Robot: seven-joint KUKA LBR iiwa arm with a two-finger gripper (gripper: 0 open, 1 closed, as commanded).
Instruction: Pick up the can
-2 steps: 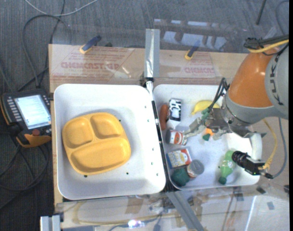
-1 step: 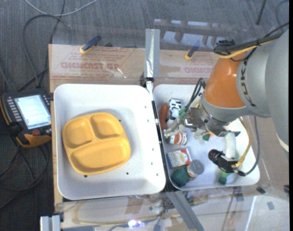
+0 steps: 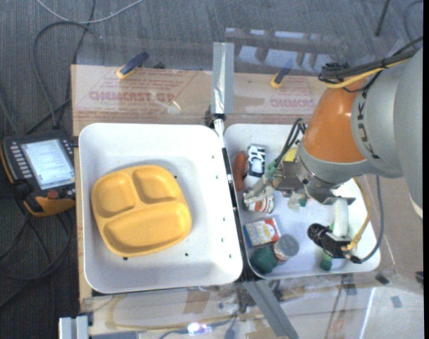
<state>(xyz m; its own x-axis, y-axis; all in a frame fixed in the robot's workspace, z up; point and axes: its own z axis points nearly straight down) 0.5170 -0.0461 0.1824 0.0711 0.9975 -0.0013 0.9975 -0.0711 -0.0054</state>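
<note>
The can (image 3: 286, 246), showing a round grey top, stands near the front of the right bin (image 3: 370, 260), between a dark green round thing (image 3: 264, 260) and the robot's wrist parts. My gripper (image 3: 276, 183) hangs under the orange-banded wrist over the middle of that bin, behind the can and apart from it. It is close to a small white and red container (image 3: 260, 203) lying on its side. The wrist hides much of the gripper.
A red and orange carton (image 3: 262, 230) lies just left of the can. A black and white item (image 3: 255, 159) and a red-orange piece (image 3: 240, 164) lie at the bin's back left. The left bin (image 3: 101, 136) holds a yellow divided plate (image 3: 140, 209).
</note>
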